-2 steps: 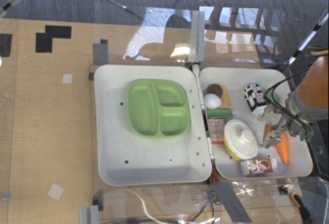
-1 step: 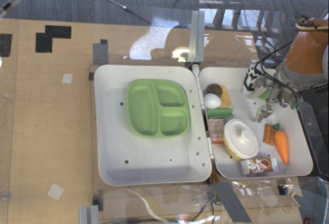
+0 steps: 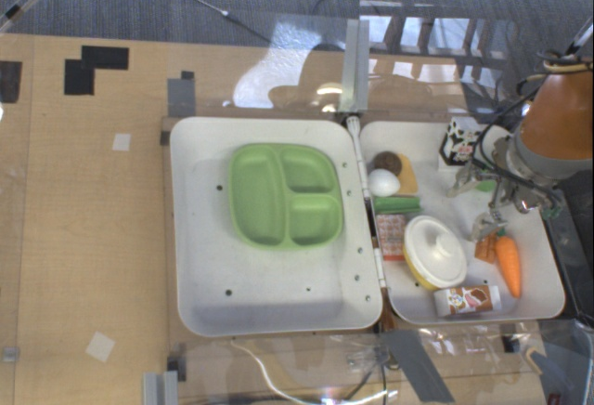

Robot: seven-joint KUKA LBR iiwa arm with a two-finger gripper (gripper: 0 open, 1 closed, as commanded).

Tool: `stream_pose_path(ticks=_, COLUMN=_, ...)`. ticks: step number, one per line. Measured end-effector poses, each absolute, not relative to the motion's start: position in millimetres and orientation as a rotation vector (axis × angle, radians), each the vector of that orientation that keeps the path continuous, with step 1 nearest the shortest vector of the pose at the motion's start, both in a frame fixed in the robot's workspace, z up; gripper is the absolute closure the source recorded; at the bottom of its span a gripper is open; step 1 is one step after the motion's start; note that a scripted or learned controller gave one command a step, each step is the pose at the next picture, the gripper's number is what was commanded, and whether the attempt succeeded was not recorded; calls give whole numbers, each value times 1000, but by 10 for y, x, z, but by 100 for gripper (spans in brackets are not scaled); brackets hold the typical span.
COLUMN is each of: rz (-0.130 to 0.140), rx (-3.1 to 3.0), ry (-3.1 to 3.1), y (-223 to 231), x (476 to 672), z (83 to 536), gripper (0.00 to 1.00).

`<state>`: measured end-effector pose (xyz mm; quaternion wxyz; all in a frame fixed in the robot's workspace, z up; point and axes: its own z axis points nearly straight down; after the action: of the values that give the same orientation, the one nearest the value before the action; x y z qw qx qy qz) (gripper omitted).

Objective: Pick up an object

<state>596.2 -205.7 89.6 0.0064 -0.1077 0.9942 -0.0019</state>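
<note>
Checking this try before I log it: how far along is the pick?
Done: the gripper has reached into the right bin and sits low, just above the carrot. In hand: nothing visibly lifted; the carrot lies on the bin floor, and whether it is gripped is unclear. Left: grasp and lift. The white bowl, bottle and cow-print carton lie untouched.

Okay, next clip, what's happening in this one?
The arm reaches in from the right over the right bin, its gripper low beside the carrot. Nothing is visibly held. The white lidded bowl, small carton and bottle lie in that bin; the green divided plate sits in the left bin.
</note>
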Motion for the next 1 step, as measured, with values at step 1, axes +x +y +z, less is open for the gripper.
stream_pose_path(ticks=1, rz=-7, rx=-277, ry=3114, y=-2063, x=5213, z=914, gripper=0)
